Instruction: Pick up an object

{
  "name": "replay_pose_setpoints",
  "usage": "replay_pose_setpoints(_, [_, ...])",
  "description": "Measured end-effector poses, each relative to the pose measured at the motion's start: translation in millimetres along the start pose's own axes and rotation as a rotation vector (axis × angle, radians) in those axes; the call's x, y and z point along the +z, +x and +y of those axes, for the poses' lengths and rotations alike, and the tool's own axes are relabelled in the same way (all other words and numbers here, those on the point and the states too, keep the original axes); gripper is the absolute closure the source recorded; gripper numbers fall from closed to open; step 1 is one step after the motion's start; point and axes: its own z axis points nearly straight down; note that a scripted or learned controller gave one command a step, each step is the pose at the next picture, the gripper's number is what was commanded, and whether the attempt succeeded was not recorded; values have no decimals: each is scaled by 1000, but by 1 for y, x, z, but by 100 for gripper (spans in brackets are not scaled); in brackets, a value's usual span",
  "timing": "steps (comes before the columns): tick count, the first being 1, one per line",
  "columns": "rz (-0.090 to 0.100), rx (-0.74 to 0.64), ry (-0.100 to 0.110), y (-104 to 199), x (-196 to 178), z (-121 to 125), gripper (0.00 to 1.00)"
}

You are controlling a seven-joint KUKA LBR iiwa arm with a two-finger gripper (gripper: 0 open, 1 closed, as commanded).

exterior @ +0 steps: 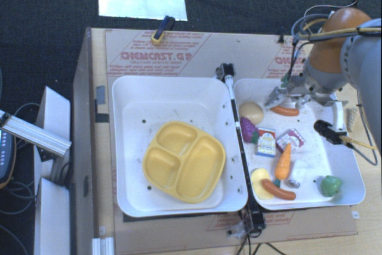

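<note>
Grey arm's gripper (290, 97): at far end of right white bin (352, 179), directly over orange-red toy sausage (285, 110). Sausage's long axis runs left-right, just nearward of the jaws. Jaw opening and hold: cannot tell.

You have two white bins: the left bin (128, 128) holds one yellow divided plate (184, 161). The right bin (349, 173) holds two sausages (285, 110) (279, 189), one carrot (283, 161), one green pepper (330, 186), one potato (251, 111), and two small cartons (266, 143) (290, 140).
</note>
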Motion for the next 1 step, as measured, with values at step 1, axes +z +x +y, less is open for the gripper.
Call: replay_pose_setpoints(1, [-1, 4, 17, 16, 8, -66, 0])
